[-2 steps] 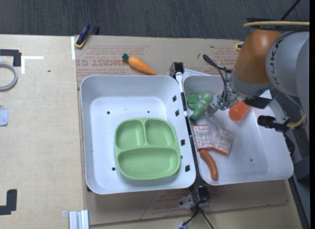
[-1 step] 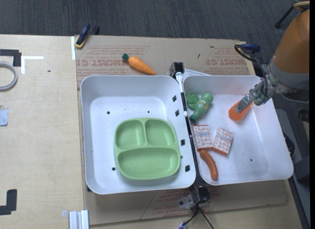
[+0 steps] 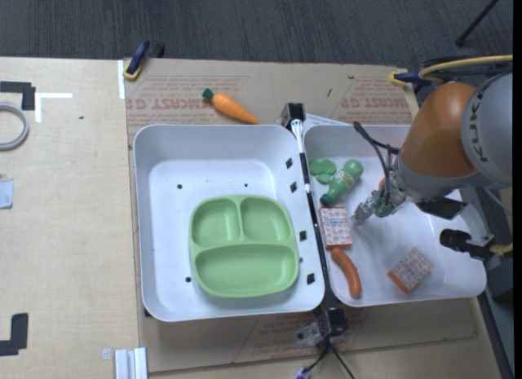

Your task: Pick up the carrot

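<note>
Jaws on the gripper (image 3: pixel 364 210), their spread unclear, hang over the right bin (image 3: pixel 440 288), so they should travel to the carrot (image 3: pixel 232 107) lying on the desk (image 3: pixel 65 231) behind the left bin (image 3: pixel 163 157).

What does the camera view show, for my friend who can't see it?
The carrot lies on cardboard behind the left bin, which holds a green divided plate. The gripper hangs over the right bin, near a sausage and small toys.

two bins (image 3: pixel 155 231) – one plate (image 3: pixel 243 244), one carrot (image 3: pixel 231 106)
</note>
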Action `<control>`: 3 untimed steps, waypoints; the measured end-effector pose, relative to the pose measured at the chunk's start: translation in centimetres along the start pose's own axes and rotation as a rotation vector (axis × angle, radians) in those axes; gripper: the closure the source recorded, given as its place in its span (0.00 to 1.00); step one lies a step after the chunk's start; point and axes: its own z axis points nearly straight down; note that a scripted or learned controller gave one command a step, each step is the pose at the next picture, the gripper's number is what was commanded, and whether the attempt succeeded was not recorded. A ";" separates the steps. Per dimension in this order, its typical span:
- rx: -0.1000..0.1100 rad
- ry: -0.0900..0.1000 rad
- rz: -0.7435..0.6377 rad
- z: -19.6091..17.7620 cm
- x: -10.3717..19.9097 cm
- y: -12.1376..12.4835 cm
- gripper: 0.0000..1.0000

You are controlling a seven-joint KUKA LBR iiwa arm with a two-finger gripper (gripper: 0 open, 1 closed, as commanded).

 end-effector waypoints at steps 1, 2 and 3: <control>0.000 0.000 -0.329 0.0 2.8 -5.0 1.00; -0.002 -0.003 -0.393 -6.4 -1.4 -9.5 1.00; -0.001 0.000 -0.560 0.0 2.7 -7.2 1.00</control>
